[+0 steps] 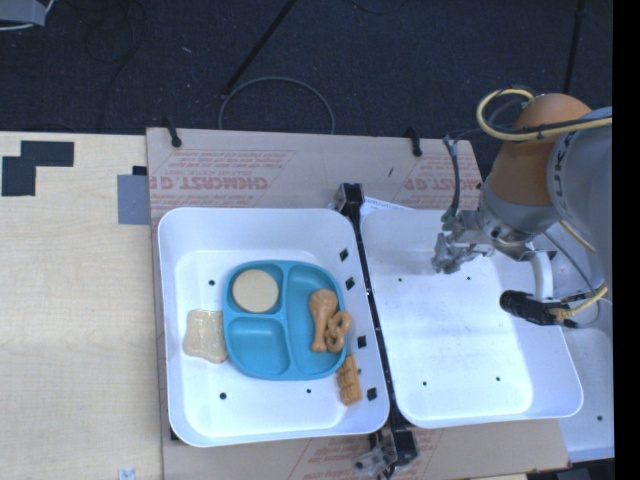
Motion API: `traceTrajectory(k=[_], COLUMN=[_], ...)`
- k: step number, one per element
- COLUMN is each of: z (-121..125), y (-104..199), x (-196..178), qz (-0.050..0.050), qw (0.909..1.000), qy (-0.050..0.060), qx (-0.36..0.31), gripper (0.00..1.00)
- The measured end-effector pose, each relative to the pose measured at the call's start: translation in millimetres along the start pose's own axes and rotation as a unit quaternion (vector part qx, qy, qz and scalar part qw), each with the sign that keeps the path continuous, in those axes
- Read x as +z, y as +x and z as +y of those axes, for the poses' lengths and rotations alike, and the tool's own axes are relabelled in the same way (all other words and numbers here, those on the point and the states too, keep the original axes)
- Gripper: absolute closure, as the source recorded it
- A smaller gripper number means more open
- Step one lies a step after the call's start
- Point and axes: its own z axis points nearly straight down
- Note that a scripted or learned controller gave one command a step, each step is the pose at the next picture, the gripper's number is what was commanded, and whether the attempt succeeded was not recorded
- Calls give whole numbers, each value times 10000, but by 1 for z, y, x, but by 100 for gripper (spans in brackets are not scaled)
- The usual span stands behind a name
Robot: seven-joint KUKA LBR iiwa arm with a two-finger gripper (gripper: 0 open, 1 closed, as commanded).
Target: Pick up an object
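Note:
A blue divided plate (262, 350) lies in the left bin (190, 408). A round pale cookie (254, 290) sits in its upper left section and a tan twisted pretzel (328, 320) in its right section. A pale slice of bread (205, 336) lies just left of the plate. A small brown piece (348, 380) rests by the plate's lower right corner. My gripper (452, 252) hangs over the upper part of the right bin (480, 398), well right of all these things, with nothing visible between its fingers.
A black divider (366, 308) runs between the two bins. The arm's orange band (535, 158) and grey body fill the upper right. A black cable end (530, 308) sticks out over the right bin's right side. Cardboard lies under the bins.

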Motion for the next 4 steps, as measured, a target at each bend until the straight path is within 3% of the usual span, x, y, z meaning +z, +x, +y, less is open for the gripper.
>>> traceTrajectory(k=[1,3,4], z=[11,6,-3], y=[-3,-1,52], x=[-51,-159,-140], qz=[-8,-6,5], qw=[10000,10000,10000], qy=[-40,-35,1], qx=[-6,-10,-21], gripper=[100,100,100])
